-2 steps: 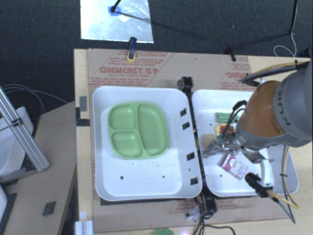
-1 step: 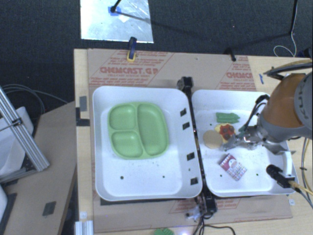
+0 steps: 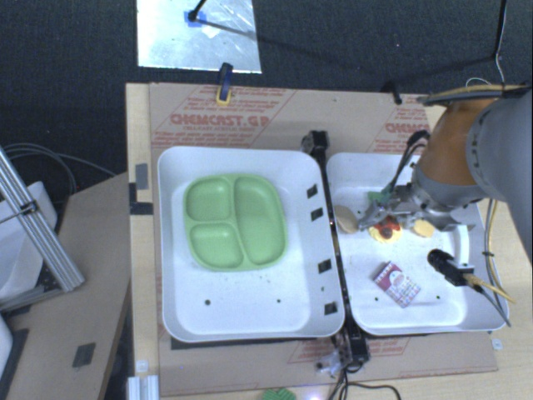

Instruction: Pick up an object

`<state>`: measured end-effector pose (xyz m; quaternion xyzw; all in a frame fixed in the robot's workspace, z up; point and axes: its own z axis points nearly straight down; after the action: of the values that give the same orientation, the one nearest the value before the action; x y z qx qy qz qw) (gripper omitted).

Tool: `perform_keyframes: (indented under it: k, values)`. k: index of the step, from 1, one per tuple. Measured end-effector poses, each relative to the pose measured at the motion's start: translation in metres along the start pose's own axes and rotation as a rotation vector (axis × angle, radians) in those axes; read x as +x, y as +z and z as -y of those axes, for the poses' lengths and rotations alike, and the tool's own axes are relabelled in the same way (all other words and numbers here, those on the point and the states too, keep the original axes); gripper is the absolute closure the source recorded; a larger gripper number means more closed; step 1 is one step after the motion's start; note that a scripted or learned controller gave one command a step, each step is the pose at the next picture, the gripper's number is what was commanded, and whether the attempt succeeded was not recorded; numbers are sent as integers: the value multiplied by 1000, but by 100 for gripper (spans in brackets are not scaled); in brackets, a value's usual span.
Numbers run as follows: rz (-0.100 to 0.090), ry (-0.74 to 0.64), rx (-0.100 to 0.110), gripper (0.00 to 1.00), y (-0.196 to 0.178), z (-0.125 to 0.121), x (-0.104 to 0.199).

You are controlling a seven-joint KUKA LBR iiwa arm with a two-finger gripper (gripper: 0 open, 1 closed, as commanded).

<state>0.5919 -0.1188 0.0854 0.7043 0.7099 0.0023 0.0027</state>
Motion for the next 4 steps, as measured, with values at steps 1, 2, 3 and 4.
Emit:
perform_keyframes:
  k: [1, 2, 3, 4]
  values:
    - [0, 1, 0, 0, 0, -40, 11]
    - [1, 2, 0, 0, 0, -79, -7]
    - [1, 3, 4, 0, 1, -77, -6]
    - [1, 3, 4, 0, 1, -77, -6]
